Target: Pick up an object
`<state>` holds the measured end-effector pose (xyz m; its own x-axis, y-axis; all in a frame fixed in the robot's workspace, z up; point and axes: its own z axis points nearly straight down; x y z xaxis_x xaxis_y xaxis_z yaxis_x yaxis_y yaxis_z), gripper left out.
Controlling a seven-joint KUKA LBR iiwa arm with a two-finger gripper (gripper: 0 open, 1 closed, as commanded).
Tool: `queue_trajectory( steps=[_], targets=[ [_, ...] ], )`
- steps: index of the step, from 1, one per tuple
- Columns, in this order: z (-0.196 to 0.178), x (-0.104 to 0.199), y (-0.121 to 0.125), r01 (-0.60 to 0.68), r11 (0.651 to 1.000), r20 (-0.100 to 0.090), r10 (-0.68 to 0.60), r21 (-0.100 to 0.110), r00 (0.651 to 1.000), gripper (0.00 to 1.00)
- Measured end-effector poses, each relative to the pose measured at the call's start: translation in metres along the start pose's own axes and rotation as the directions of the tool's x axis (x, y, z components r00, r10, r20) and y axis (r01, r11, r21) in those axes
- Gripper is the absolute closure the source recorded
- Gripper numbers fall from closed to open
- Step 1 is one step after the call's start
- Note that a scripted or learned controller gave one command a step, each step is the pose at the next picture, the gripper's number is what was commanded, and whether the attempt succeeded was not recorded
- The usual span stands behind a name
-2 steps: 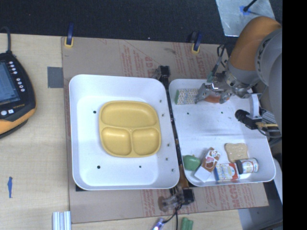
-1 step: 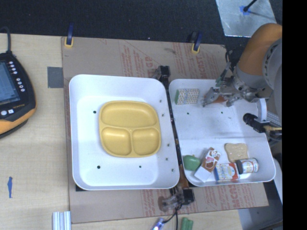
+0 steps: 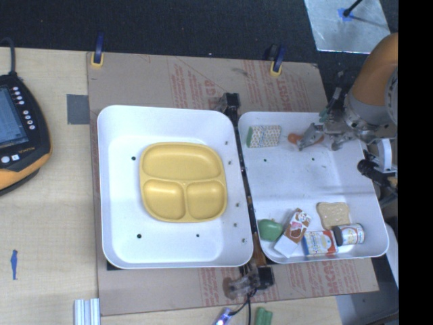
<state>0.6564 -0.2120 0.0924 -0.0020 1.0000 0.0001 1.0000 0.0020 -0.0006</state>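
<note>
Wooden desk surface runs beneath a brown cardboard sheet, and at the far left you see a teach pendant with an orange rim. On the cardboard you find two white bins side by side. In the left bin lies a yellow divided plate with three compartments.

Move on to the right bin. Near its back-left corner lies a small green and white patterned packet. Along its front edge, from left to right, you see a green object, a small red and white carton, a flat packet, a tan bread-like piece and a small can on its side.

At the back of the right bin you find a small orange object, rounded and only partly visible. It lies just beside the gripper, at the left tip of the jaws, touching or nearly so; you cannot tell which. The gripper hangs low over the bin's back wall, reaching in from the right below the arm's orange band. Whether the jaws are spread or clenched is not resolvable at this detail, and nothing is seen clearly between them.
</note>
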Motion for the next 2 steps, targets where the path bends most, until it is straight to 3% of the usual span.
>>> queue_trajectory(
  steps=[1,2],
  targets=[
    [0.001,0.086,-0.015,0.003,1.000,0.000,-0.003,0.003,1.000,0.00],
    [0.000,0.103,0.000,0.003,1.000,0.001,-0.003,0.002,1.000,0.00]
  ],
)
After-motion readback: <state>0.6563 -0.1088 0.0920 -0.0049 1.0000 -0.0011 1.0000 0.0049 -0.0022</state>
